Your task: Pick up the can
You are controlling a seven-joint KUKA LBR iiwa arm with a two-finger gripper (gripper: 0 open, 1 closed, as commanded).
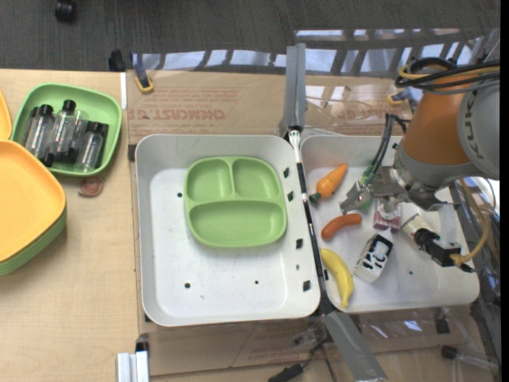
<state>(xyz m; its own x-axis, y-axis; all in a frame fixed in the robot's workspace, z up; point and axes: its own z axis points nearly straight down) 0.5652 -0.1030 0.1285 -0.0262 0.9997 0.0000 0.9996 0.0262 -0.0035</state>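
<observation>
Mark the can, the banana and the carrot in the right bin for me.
can (374, 258): camera view, middle of its black-and-white side.
banana (340, 275): camera view, middle of its curve.
carrot (332, 180): camera view, middle of its orange body.

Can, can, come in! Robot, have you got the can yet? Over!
Gripper low in right bin, fingers hidden. Can on its side beside gripper, not held. Banana, sausage close by.

Wooden bench (71, 309) under two white bins (159, 237), cardboard (207, 106), green tray (107, 114).
</observation>
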